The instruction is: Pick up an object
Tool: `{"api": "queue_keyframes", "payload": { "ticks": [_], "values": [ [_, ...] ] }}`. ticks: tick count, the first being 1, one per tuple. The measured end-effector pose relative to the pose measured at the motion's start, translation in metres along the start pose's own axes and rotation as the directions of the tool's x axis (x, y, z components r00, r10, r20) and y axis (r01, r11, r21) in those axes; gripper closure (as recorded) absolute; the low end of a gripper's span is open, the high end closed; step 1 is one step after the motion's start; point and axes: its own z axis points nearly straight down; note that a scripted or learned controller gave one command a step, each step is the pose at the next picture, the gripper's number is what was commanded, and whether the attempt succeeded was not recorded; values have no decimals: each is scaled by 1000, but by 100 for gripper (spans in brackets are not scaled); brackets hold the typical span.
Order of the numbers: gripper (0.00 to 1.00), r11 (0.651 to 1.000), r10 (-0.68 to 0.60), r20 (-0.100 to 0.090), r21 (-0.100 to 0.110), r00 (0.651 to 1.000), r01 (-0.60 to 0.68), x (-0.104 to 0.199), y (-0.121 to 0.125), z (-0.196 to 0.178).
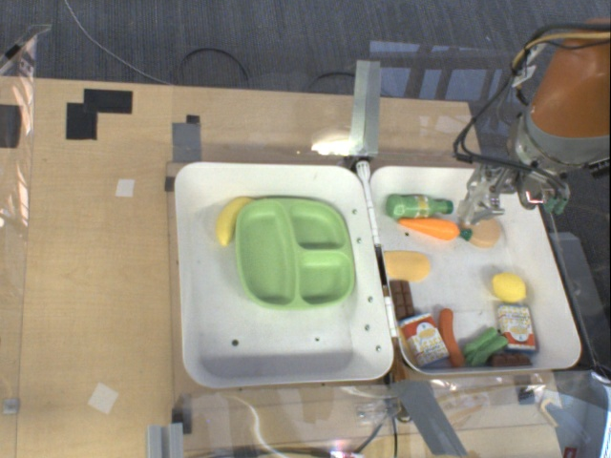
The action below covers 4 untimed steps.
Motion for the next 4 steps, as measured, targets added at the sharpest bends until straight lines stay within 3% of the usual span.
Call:
{"api": "queue_keyframes", "payload": {
  "ticks": [1, 2, 3, 4],
  "values": [
    [100, 833, -553, 1, -1, 833, 553, 29, -13, 61],
    [100, 680, -733, 2, 4, 680, 733, 41, -57, 63],
    [0, 680, -734, 3, 3, 680, 734, 41, -56, 63],
    [0, 658, -753, 5, 5, 658, 753, -21, -7, 111]
  ]
}}
